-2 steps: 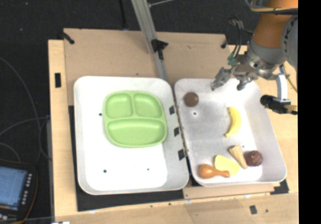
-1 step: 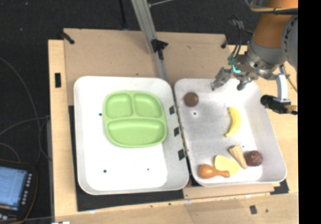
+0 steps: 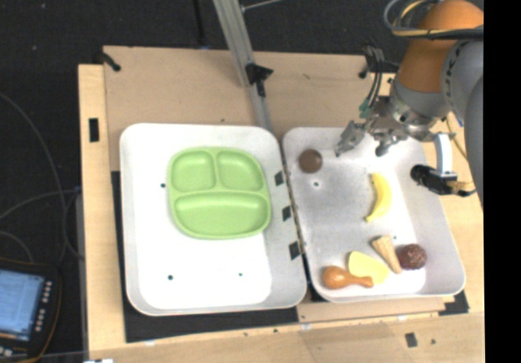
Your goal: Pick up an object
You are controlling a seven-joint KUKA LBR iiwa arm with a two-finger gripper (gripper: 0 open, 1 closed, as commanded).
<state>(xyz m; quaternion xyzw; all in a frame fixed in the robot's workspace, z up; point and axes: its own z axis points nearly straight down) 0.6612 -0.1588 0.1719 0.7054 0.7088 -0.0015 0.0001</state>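
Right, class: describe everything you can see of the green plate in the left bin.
The green plate is pale lime, smooth and plastic-looking, a rounded rectangle with a raised rim. Ridges split it into three compartments: two smaller ones along the far side, one long one along the near side. It lies flat on the floor of the left bin, in the bin's far half, slightly turned, clear of the walls. Nothing lies on it.
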